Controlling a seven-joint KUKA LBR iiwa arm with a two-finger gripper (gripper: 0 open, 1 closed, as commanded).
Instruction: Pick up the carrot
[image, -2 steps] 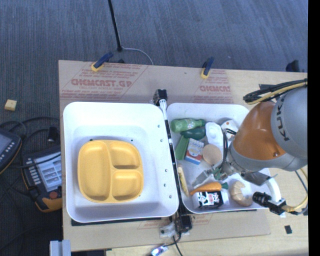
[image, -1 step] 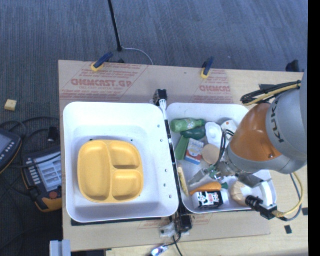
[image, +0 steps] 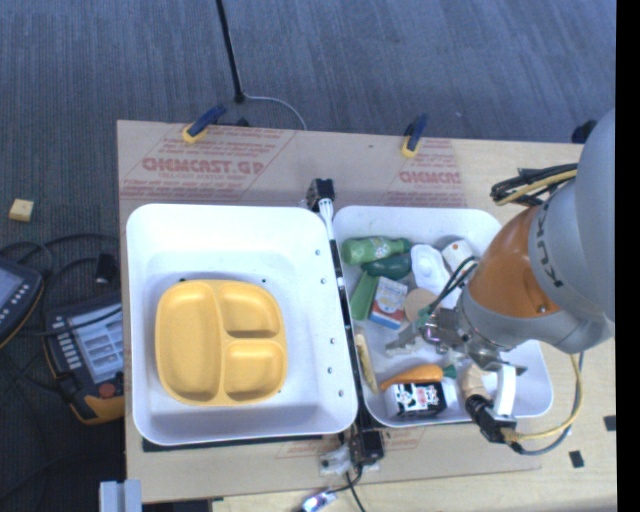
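Observation:
The carrot (image: 418, 374) is a short orange piece lying flat near the front of the right bin (image: 535, 395). It rests just behind a black-and-white carton (image: 418, 399). My gripper (image: 415, 336) hangs low over the middle of that bin, just behind the carrot and slightly above it. The grey wrist with its orange band (image: 505, 285) covers the bin's right half. Nothing is visibly held in the gripper.
Behind the gripper the right bin is crowded with a green bottle (image: 375, 248), a green box (image: 363, 295), a white-blue packet (image: 390, 300) and a white bottle (image: 428, 263). A thin yellow stick (image: 367, 365) lies by its left wall. A yellow divided plate (image: 220, 338) sits in the left bin (image: 150, 240).

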